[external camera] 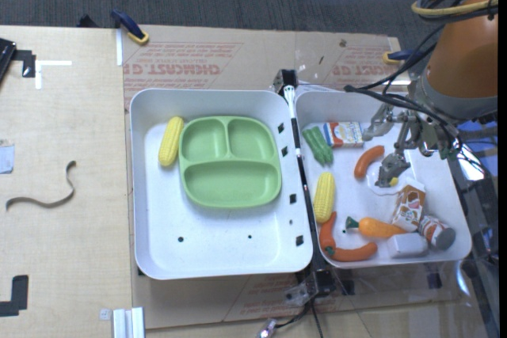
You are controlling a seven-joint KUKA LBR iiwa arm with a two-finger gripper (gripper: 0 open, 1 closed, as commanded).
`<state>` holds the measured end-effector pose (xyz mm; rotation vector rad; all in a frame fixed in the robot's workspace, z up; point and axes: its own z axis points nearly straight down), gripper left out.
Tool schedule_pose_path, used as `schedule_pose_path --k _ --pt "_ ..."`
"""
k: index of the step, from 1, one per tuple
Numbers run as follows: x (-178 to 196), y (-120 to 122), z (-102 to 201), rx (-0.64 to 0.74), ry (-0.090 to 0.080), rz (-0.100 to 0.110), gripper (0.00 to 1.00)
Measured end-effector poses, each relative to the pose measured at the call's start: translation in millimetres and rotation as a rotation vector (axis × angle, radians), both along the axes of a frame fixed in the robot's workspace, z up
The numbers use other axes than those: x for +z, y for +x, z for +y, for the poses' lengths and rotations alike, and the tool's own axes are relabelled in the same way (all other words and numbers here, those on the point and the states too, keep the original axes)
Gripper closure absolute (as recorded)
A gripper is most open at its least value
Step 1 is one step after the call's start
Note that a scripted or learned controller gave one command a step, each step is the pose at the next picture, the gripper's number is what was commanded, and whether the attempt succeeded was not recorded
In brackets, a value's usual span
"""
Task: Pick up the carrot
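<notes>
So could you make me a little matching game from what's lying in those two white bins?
Things:
1. green divided plate
2. carrot
3. corn cob in the left bin
4. corn cob in the right bin

Places:
A. just left of the plate
B. middle of the left bin
C. along the right bin's left wall
D. near the right bin's front, beside a small carton

Pairs: 1-B, 2-D, 3-A, 4-C

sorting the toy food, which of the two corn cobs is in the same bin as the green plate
The corn cob in the left bin, lying just left of the green plate. The other corn cob lies in the right bin.
</notes>
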<state>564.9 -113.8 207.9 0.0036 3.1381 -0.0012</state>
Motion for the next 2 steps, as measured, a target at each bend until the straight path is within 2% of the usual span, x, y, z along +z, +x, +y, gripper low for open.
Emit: schedule_pose_path --k 1,2 --pt "-66 -61 -8 -0.127 0.001 0.003 0.0" --pt "-112 -81 5 0.026 -0.002 -0.016 0.0"
